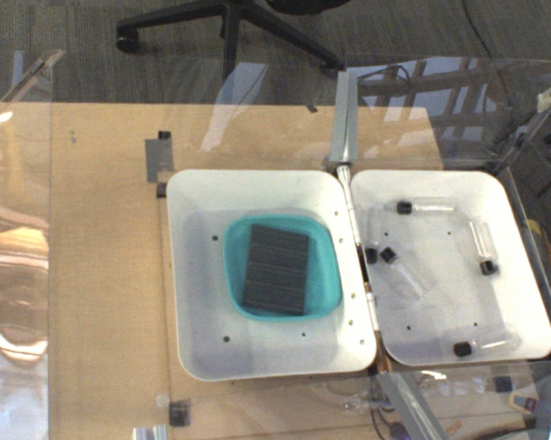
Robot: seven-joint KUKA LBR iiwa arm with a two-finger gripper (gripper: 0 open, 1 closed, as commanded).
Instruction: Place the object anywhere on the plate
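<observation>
A dark grey ribbed rectangular block (pixel 277 269) lies flat on a teal square plate (pixel 325 276). The plate sits in the middle of the left white bin (pixel 192 291). The block rests slightly tilted, wholly inside the plate's rim.
The right white bin (pixel 520 277) holds several clear tubes with black caps, such as one tube (pixel 426 206) at the back and another tube (pixel 482 246) at the right. A metal bar (pixel 342 120) runs up from between the bins. An office chair base (pixel 240 25) stands behind the bench.
</observation>
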